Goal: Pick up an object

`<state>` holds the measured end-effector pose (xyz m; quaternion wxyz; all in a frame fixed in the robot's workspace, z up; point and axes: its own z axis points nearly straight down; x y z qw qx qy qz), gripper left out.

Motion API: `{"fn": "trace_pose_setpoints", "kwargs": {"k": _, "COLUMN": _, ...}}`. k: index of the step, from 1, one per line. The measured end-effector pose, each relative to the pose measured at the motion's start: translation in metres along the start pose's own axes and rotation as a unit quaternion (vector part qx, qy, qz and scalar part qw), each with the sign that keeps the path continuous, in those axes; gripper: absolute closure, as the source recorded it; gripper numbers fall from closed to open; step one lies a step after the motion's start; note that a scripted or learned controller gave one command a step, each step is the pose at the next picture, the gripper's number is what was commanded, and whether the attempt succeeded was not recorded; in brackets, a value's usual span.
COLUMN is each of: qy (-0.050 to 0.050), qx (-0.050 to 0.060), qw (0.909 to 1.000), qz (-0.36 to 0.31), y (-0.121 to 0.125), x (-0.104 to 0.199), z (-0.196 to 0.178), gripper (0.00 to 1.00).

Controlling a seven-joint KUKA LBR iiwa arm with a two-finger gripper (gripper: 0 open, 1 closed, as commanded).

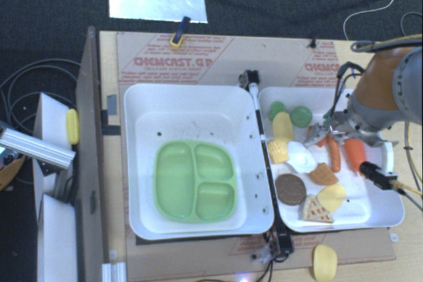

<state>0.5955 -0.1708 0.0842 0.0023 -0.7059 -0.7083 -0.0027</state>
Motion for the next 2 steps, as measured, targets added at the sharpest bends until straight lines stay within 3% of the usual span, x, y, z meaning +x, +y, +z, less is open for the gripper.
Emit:
{"fn": "trace_pose_setpoints", "kwargs": {"k": 1, "qy": -0.002, "qx": -0.001, "qw": 1.0000, "qz": 0.000, "y": 0.000, "x": -0.001, "z": -0.011, "gripper": 1.00}}
{"fn": "trace_pose_setpoints", "kwargs": {"k": 2, "qy": -0.003, "qx": -0.004, "qw": 1.0000, "qz": -0.004, "y": 0.026, "x": 0.083, "z": -0.105, "gripper": 1.00}}
